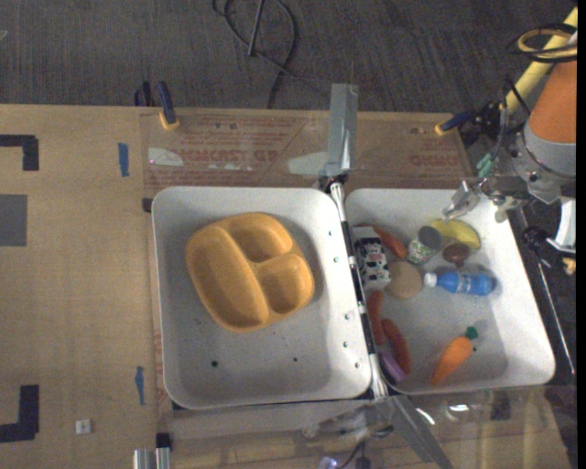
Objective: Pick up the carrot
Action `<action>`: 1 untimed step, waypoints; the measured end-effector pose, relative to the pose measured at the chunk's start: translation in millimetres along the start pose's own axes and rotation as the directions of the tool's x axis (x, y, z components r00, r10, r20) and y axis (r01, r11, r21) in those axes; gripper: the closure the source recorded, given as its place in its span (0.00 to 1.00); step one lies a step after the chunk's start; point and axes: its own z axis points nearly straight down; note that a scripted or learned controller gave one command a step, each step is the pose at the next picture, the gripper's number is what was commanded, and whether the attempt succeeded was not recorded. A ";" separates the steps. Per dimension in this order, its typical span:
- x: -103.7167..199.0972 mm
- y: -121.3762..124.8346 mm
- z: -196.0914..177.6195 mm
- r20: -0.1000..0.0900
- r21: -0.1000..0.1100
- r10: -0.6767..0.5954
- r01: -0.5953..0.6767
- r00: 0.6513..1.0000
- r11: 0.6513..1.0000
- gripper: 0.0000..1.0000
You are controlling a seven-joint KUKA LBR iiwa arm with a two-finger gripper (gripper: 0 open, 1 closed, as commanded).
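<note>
cardboard bench (73, 275) lettering is reading too blurred; gripper (476, 194) is hanging at the carrot's (453, 355) 12 o'clock, finger state unclear.

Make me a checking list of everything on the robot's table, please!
Surface: tan wooden bench bearing two shallow white bins, left and right.
Job's things: orange toy carrot with green top lying in the right bin's front part, untouched.
Clutter: yellow divided plastic plate in left bin; blue-and-white bottle, yellow banana, small can in right bin.
Grippers: metal gripper over the right bin's back edge, holding nothing.
Cables: black cable on floor.
Surroundings: grey carpet.
</note>
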 end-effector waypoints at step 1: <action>-37.8 -64.0 98.3 -0.008 -0.005 0.178 -0.178 0.984 0.984 0.00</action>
